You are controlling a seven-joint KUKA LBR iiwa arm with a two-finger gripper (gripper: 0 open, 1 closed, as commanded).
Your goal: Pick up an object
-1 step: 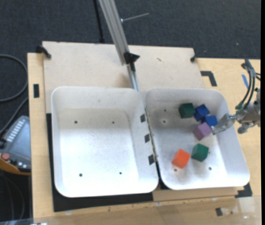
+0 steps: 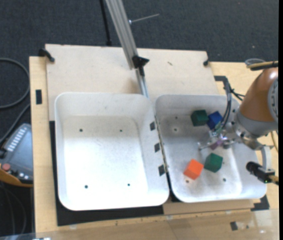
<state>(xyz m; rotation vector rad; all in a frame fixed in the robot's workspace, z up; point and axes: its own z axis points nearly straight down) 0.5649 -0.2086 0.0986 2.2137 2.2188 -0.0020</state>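
Right then, my jaws [image 2: 215,143] sat low in the right bin [image 2: 179,194], close to its far right side, and I could not tell if they were wide or narrow, because the small metal parts blurred together from up there. I saw nothing held in them. Four blocks lay in that bin. The green block [image 2: 213,162] was the nearest one, just below the jaws in my view and a tiny bit toward the front wall. The orange block [image 2: 193,169] lay just left of the green one, a bit farther from the jaws. The dark green block [image 2: 199,117] and the blue block [image 2: 215,119] sat side by side, touching or nearly so, up behind the jaws toward the back wall. I judged the green block was the easy pick, since the jaws only had to slide a little toward the front of the bin and drop. The left bin [image 2: 61,104] on the counter [image 2: 41,134] had no blocks.
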